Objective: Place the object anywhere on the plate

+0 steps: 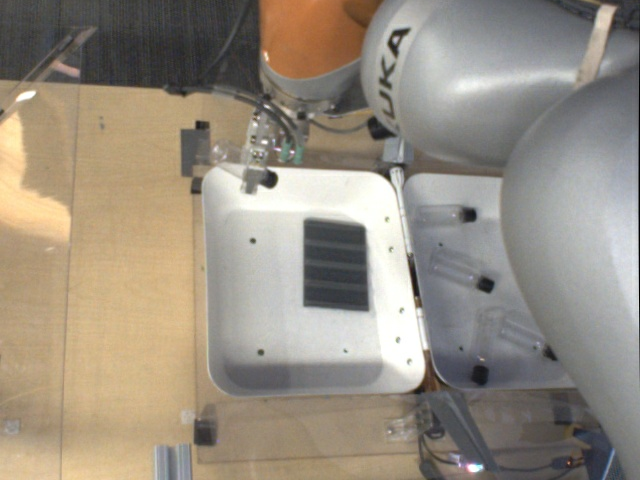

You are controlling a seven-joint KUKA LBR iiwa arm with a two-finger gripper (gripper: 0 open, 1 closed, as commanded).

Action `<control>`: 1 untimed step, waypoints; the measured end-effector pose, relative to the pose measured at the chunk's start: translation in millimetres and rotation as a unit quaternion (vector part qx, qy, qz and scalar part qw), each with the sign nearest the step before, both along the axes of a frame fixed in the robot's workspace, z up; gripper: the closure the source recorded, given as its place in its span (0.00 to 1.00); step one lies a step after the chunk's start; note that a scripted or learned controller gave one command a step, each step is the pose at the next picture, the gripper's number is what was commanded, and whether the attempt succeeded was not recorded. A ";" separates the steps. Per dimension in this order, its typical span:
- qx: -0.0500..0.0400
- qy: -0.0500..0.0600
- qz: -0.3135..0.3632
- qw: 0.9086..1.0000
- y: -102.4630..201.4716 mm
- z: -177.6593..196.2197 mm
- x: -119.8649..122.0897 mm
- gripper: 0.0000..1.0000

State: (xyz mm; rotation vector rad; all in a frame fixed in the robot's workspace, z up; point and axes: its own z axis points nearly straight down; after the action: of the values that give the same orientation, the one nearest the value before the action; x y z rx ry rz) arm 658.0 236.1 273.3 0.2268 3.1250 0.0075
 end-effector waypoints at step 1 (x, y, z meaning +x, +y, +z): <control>0.000 0.001 -0.073 0.997 -0.9 -53.8 3.2 1.00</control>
State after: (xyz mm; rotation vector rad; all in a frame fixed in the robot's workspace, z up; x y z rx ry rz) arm 661.2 235.2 219.5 0.4543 3.1016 0.0076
